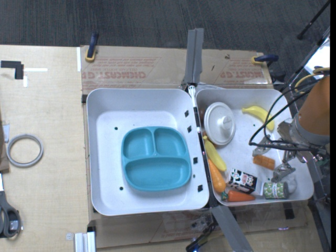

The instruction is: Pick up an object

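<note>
My gripper hangs low over the right part of the right bin and is open. One fingertip is above a small orange block, the other below and to its right. The block lies on the bin floor by the upper fingertip, and nothing is gripped. Close by are a green can, a black-and-white carton, a carrot, an orange vegetable, two bananas and a white lidded bowl.
The left bin holds a blue divided plate. A grey divider post stands between the bins at the back. Black cables loop over the right bin. A tape roll and scissors lie on the bench at the left.
</note>
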Robot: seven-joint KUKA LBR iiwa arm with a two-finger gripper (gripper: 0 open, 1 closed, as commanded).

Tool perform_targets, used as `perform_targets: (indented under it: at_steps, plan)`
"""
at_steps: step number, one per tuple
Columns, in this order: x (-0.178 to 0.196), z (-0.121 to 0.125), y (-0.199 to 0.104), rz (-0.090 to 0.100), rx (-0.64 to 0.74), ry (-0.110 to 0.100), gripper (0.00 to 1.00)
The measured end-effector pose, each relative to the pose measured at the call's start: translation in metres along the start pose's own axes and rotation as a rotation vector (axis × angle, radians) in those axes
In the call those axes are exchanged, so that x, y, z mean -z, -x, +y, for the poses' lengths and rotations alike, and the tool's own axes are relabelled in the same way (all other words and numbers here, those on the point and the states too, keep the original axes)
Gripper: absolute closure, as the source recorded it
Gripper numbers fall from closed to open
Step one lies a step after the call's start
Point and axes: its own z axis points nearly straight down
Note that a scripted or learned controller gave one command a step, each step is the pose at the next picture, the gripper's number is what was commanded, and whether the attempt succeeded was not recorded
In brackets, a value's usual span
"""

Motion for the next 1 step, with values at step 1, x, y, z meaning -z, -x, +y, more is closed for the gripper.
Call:
perform_targets:
  at_steps: [1]
  plan:
    - [-0.0002, -0.0415, 0.0639, 0.001, 0.027, -0.003, 0.0]
